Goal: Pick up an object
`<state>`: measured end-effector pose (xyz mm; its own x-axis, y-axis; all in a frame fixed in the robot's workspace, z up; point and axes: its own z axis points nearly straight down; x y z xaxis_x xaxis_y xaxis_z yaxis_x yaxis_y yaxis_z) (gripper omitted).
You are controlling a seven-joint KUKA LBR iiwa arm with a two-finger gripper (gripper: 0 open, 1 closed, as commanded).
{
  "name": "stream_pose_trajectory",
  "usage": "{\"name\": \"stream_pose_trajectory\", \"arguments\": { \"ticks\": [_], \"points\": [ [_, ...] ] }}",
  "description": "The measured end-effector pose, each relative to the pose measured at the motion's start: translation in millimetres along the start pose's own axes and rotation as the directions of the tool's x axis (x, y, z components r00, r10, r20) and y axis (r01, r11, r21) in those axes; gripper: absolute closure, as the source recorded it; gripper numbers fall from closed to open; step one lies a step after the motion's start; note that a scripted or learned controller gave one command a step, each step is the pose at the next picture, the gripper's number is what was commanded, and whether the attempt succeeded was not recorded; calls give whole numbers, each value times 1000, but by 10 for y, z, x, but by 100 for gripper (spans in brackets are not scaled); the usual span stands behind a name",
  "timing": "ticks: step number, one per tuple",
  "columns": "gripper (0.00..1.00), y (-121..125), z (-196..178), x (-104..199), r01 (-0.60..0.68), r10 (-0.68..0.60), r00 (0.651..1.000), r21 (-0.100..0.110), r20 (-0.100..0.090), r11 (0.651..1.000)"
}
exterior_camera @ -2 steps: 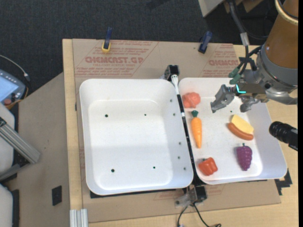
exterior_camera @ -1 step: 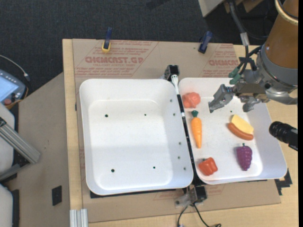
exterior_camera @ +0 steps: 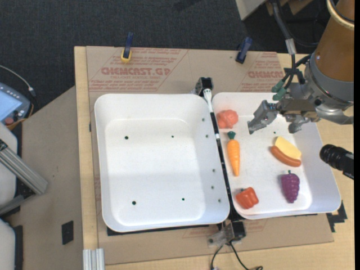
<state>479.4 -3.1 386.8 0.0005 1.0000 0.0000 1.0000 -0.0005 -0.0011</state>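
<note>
Two shallow white plastic bins side by side on the surface: left bin (exterior_camera: 112,151), right bin (exterior_camera: 320,190). In the right one, five toy foods, one each: pink lumpy piece (exterior_camera: 227,118) far left, orange carrot (exterior_camera: 234,157), red pepper (exterior_camera: 246,197) near, purple grape bunch (exterior_camera: 289,186), yellow-and-orange wedge (exterior_camera: 286,151). Above the right bin's far part, grey two-finger gripper (exterior_camera: 279,122), spread wide, holding nothing.

You get even, bright overhead light; the left bin (exterior_camera: 152,162) shows a soft grey shadow across its near half; focus is sharp, with slight softness at the edges.
</note>
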Motion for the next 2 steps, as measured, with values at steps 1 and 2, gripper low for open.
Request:
{"name": "stream_pose_trajectory", "arguments": {
  "ticks": [1, 2],
  "points": [
    [0, 0, 0, 0, 0, 0, 1000, 0, 0, 1000],
    [0, 0, 0, 0, 0, 0, 1000, 0, 0, 1000]
  ]
}}
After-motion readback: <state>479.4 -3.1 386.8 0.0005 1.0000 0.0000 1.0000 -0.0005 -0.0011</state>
